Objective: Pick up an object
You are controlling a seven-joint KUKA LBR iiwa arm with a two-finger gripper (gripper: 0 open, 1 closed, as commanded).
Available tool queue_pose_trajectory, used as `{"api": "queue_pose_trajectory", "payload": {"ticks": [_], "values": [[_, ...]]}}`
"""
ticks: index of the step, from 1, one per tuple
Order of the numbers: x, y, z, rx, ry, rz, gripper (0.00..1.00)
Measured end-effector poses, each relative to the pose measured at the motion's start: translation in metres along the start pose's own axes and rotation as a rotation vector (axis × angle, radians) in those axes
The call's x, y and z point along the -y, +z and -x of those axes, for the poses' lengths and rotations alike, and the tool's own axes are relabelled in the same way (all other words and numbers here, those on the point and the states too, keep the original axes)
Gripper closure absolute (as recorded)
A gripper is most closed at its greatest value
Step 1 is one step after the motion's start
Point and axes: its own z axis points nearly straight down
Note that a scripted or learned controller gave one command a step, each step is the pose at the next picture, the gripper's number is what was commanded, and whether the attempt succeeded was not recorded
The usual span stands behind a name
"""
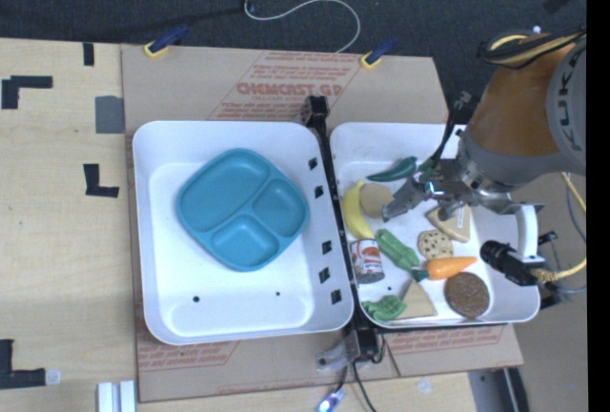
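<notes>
The gripper point(417, 195) hangs low over the right bin point(431, 141), its fingers point(400, 202) spread apart and pointing toward that bin's left side. Nothing sits between them. One finger tip seems to reach close to a pale wedge point(377, 200), though the slant of the view leaves contact uncertain.

Just left of the fingers lies a banana point(355, 213), curved along the bin's inner wall. Above them rests a dark green pepper point(393, 171). Below them a light green pod point(397, 249) lies at a slant, and further down-left stands a small can point(368, 260). To the lower right of the fingers are a cracker point(434, 243), a carrot point(448, 267), and a round brown cookie point(467, 294). A tan wedge point(454, 224) lies right beside the gripper body, partly under it. Near the bin's bottom edge sit a leafy green piece point(385, 309) and a pale triangle point(417, 301).

The things crowd the right bin's middle and lower half, touching or nearly so, with little bare floor among them. The strip along its upper wall, above the pepper, is bare white. The grey and orange arm point(519, 114) covers the bin's upper right corner.

Far left of the fingers, across the divider, the left bin point(162, 153) holds a blue tray point(242, 208) with wide white floor around it. Both bins rest on cardboard point(286, 86) on the bench point(57, 210).
</notes>
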Motion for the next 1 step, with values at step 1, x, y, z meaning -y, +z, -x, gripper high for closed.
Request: {"api": "queue_pose_trajectory", "payload": {"ticks": [1], "values": [[0.0446, -0.0755, -0.0483, -0.001, -0.005, 0.004, 0.00]]}}
